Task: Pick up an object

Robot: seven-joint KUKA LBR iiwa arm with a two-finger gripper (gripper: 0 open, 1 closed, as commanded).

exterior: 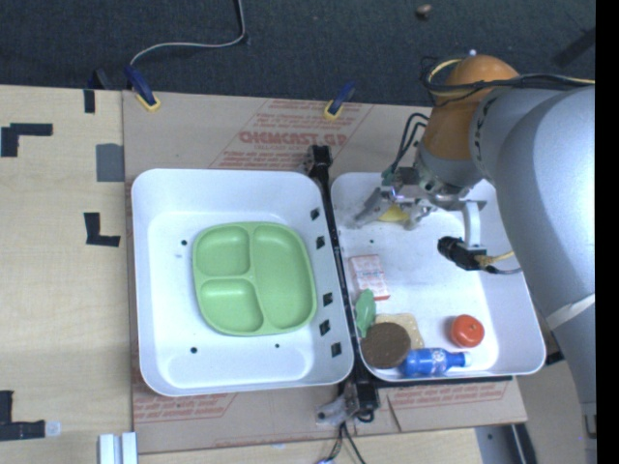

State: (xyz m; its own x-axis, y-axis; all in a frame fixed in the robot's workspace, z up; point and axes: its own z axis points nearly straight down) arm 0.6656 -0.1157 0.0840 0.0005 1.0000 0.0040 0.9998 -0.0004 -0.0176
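Near edge of the right bin point(522, 356): you see a blue bottle point(432, 362) lying on its side, touching a brown disc point(386, 343) that rests on a tan cracker point(410, 329); an orange ball point(467, 331) sits just right of these; a green piece point(365, 310) leans at the bin's left wall, with a red-and-white packet point(368, 275) just beyond it; these lie crowded, so a descent here could strike two at once, and the bottle or ball would likely roll away from a glancing touch.

Left bin point(155, 259): a green plate point(255, 277) with three compartments lies flat in the middle; note that it looks too wide and shallow for a two-finger grasp, so a try there would probably slip off the rim.

Far end of the right bin: the gripper point(392, 204) hangs low by the far-left corner, close to the divider between the bins; a small yellow thing point(394, 215) shows just beneath it, the likeliest object of the pick; whether the claw stands apart or together you cannot tell at this size, nor whether it grips the yellow thing.

Risks to watch: a finger may catch the wall or divider so near the corner; the yellow thing may be pushed against the wall rather than clamped; the lift may come up empty.
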